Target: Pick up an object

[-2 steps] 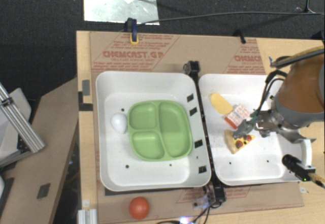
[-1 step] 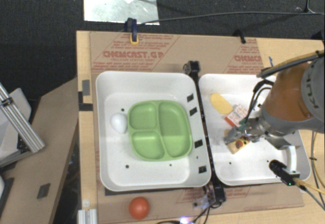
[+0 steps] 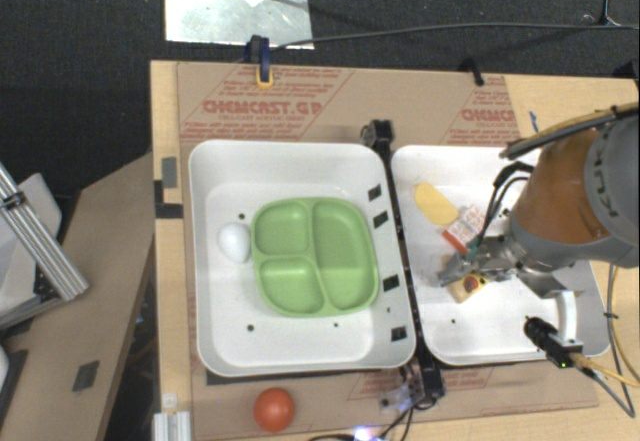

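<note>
Your gripper (image 3: 462,272) is down in the right bin (image 3: 440,334), over a small tan piece (image 3: 461,289); can't tell its state. Yellow object (image 3: 434,202) and red-white packet (image 3: 466,224) lie just above it. Green tray (image 3: 314,256) and white ball (image 3: 234,242) sit in the left bin (image 3: 290,157).

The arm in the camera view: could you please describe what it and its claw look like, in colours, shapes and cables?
The arm is a thick, rounded grey body with a broad orange band above the wrist. Thin dark cables loop along its left side, down towards the claw. The claw is a small, dark, compact assembly; its details are too small to make out. A pale grey bracket with a black tip sits below the wrist.
</note>
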Robot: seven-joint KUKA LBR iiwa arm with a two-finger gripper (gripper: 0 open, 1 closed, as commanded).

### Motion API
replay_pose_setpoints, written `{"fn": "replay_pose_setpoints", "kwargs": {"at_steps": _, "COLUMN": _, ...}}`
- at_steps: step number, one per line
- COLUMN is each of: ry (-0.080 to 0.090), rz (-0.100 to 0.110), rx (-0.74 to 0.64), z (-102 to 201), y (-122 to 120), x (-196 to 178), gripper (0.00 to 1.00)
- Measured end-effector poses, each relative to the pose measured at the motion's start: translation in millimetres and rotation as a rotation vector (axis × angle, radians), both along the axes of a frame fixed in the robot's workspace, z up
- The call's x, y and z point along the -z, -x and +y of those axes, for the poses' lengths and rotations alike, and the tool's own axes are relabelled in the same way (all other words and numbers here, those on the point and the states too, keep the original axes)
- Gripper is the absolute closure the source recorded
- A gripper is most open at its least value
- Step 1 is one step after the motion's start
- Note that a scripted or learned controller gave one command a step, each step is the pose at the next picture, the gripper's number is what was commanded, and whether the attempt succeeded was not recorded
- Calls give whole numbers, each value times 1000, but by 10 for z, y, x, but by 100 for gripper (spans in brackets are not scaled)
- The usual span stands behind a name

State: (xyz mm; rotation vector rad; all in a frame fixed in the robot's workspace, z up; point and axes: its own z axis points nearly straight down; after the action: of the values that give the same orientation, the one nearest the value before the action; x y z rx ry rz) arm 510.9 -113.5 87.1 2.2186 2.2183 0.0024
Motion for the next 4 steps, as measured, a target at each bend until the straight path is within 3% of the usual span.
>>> {"fn": "replay_pose_setpoints", "kwargs": {"at_steps": 1, "ry": 0, "rz": -9, "rx": -1, "z": 1, "y": -30, "x": -136, "gripper": 100}}
{"fn": "replay_pose_setpoints", "kwargs": {"at_steps": 4, "ry": 0, "rz": -5, "rx": -5, "z": -158, "y": -126, "x": -1886, "gripper": 100}}
